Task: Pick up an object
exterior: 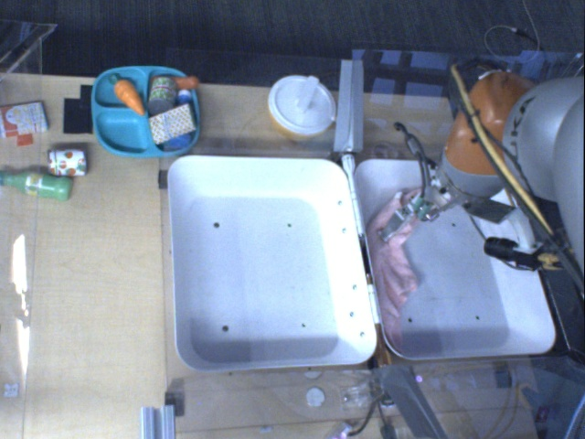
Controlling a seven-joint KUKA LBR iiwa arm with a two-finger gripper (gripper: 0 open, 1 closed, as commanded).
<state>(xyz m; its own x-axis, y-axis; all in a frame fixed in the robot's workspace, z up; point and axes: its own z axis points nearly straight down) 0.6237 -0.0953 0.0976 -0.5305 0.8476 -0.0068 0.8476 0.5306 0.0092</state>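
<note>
Hand point(402, 224) low in right bin point(475, 327), on pink cloth point(395, 273), grip apparently closed on a fold, hard to tell

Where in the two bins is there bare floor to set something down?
The left bin offers bare floor from wall to wall. In the right bin, the floor right of the pink cloth is free; the upper left is crowded by the cloth and gripper.

A robot lab: an arm point(548, 135) with loose cables reaches over two white bins point(183, 273) on a wooden counter point(82, 291).
</note>
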